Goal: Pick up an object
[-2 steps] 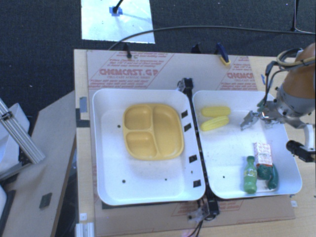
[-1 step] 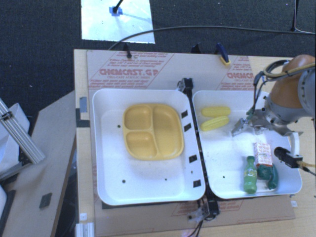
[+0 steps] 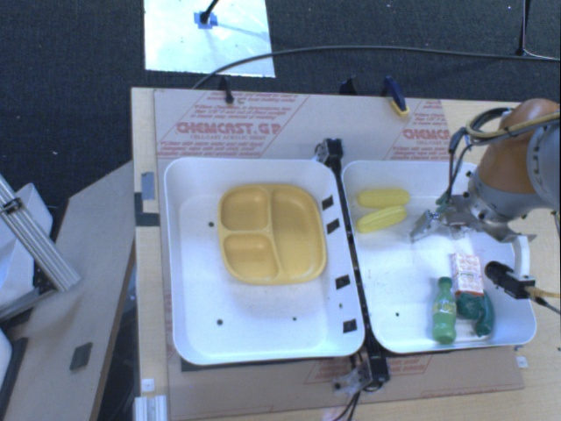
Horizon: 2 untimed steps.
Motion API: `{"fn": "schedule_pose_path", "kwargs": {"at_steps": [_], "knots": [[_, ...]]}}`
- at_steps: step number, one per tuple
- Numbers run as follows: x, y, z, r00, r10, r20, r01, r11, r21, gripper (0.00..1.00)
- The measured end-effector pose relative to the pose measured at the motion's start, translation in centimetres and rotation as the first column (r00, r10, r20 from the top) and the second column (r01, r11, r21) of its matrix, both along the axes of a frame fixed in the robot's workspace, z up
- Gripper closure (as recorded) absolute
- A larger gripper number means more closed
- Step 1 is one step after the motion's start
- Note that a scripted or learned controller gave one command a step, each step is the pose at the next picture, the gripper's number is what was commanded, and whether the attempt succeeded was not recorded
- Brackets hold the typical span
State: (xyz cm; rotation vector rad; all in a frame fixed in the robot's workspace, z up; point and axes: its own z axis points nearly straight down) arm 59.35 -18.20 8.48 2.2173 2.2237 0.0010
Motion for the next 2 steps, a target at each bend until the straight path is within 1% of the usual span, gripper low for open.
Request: {"fn": "schedule_pose_path", "kwargs": {"at_steps": [1,2], "knots": [[0.1,0.0,1.1,1.0,0.0,0.003,0.0,1.0,-0.001,1.0],[0.0,-0.9,7.1,1.0,-0.002,0.006,0.002,1.0,-0.002,1.0]]}}
